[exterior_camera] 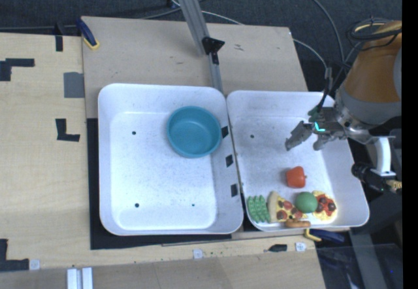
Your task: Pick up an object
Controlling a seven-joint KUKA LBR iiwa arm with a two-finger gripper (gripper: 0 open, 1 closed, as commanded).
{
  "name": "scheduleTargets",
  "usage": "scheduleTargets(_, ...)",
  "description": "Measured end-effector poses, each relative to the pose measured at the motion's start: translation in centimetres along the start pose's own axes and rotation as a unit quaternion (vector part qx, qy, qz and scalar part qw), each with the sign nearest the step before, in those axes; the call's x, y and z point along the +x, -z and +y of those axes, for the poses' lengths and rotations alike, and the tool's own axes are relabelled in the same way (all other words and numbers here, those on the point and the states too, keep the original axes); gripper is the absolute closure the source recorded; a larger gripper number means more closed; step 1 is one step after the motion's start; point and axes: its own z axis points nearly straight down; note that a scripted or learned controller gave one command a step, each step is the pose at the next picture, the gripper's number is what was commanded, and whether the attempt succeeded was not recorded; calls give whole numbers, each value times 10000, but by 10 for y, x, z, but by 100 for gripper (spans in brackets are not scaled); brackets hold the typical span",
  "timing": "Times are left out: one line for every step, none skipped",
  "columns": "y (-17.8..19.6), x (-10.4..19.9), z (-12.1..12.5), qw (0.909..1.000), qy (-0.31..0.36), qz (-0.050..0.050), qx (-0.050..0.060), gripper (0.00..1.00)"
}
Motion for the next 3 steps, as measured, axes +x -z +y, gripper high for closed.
scheduleTargets(0, 0, 0, 10000, 0, 0, 0, 0)
scheduleTargets(-62, 1, 2, 10000, 0, 3, 27, 0)
scheduleTargets(-111, -2, 10, 10000, 0, 2, 23, 0)
